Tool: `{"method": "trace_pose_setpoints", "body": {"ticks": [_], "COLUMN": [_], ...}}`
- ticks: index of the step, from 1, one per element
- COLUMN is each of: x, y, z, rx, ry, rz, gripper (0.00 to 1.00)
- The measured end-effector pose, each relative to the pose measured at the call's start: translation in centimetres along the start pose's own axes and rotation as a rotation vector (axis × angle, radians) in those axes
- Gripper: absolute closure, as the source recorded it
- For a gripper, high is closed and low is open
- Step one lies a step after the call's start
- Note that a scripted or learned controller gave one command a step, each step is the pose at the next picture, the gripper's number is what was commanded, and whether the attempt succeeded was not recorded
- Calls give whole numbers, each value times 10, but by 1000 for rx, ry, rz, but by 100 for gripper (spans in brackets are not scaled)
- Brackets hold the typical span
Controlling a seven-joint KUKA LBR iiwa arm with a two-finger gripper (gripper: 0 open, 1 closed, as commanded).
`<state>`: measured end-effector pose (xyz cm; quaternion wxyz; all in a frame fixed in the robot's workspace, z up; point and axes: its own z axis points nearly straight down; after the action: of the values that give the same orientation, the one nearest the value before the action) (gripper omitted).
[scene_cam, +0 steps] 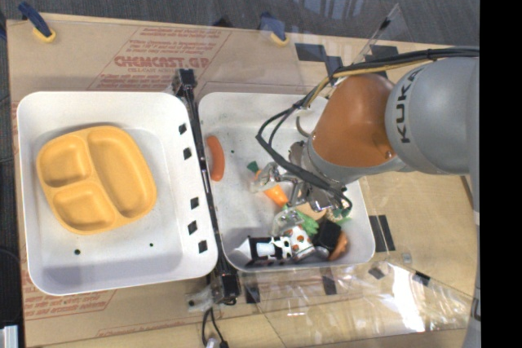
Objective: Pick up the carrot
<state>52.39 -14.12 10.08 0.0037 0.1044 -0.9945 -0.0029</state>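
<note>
From the camera view above the bench we see two shallow white bins side by side on a brown board, the left bin point(33, 200) holding a yellow divided tray point(95, 177) with three compartments, lying flat near that bin's middle. The right bin point(236, 114) holds the clutter. The carrot point(216, 157), a slim orange piece, lies along the right bin's left wall, close to the black divider strip point(198, 167) between the bins, and well apart from the other toys. The grey arm with its orange band point(352, 122) reaches in from the right and hangs over the right half of that bin. The gripper point(306, 193) sits low beneath the wrist, just over a small orange piece point(277, 195) and a heap of toys point(306, 236) near the bin's near wall; we cannot tell how its jaws stand, and nothing shows clearly between them. A black-and-white toy point(273, 247) lies at the near edge. The carrot is apart from the gripper.
</note>
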Motion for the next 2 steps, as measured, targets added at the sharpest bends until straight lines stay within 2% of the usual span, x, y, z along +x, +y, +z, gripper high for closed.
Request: {"method": "trace_pose_setpoints", "body": {"ticks": [1, 2], "x": [-4, -69], "y": [0, -28], "z": [-14, 8], "rx": [6, 7], "ry": [-8, -10], "rz": [-9, 5], "gripper": [100, 100]}}
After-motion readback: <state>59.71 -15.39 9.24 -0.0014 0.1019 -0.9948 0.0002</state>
